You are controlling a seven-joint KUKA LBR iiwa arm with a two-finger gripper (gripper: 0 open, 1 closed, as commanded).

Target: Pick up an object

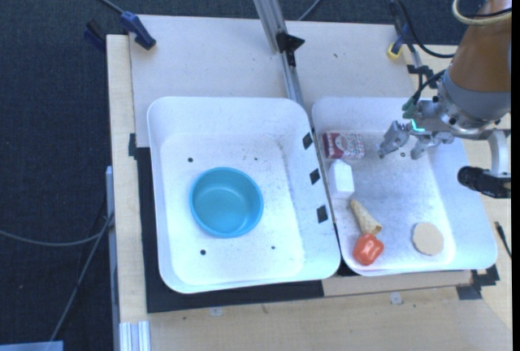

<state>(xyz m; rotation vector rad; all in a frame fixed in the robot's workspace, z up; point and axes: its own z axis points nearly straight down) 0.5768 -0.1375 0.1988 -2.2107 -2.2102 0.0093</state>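
Camera view shows the gripper (404, 142) hovering over the right bin (467, 248), its fingers spread apart and gripping nothing. Below it lie a red-and-white carton (344, 146), a white block (342, 178), a cone (365, 216), a red pepper (368, 249) and a round biscuit (427, 239) — a blue bowl (227, 201) sits in the left bin (166, 138).

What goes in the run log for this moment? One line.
gripper: above right bin, nothing held | nearest: red-and-white carton | blue bowl: left bin
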